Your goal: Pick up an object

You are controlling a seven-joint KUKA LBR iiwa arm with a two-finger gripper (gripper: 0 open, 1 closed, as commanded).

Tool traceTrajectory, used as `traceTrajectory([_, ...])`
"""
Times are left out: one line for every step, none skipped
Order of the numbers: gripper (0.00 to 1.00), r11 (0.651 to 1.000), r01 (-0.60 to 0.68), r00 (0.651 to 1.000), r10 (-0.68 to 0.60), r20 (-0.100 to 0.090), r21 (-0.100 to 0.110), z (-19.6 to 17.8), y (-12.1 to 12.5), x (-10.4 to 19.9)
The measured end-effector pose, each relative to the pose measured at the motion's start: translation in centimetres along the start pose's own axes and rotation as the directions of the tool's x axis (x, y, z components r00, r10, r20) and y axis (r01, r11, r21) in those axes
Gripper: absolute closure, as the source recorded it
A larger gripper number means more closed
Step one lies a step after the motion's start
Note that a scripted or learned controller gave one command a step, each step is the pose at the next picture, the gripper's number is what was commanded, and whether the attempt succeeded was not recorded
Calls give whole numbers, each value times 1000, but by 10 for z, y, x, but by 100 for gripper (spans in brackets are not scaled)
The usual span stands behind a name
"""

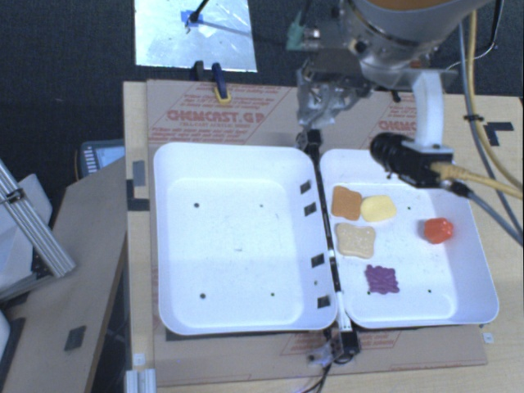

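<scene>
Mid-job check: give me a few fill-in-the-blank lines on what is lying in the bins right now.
1. All five objects lie in the ____ white bin.
2. The round red object lies nearest that bin's ____ wall.
3. The orange-brown slab touches a round ____ piece.
4. The knobbly purple cluster lies just below the ____ toast-shaped slice.

Missing words: right; right; yellow; beige

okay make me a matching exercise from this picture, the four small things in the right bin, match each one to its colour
Things:
1. item nearest the bin divider, upper row
2. item just right of it
3. item farthest right
4. item nearest the bin's front edge

Colours:
A. purple
B. red
C. orange-brown
D. yellow

Pairs: 1-C, 2-D, 3-B, 4-A
</scene>
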State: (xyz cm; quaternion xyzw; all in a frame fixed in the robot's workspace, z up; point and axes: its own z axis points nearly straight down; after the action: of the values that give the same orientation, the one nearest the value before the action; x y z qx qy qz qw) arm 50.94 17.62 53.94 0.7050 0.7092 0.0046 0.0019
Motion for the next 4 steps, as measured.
traceTrajectory([100,1000,2,1000,-2,4,10,36,56,61])
traceTrajectory([100,1000,2,1000,-2,0,6,2,-2,58])
traceTrajectory([100,1000,-7,1000,7,6,11,23,107,56])
traceTrajectory([100,1000,-8,1000,8,3,7,3,58,5])
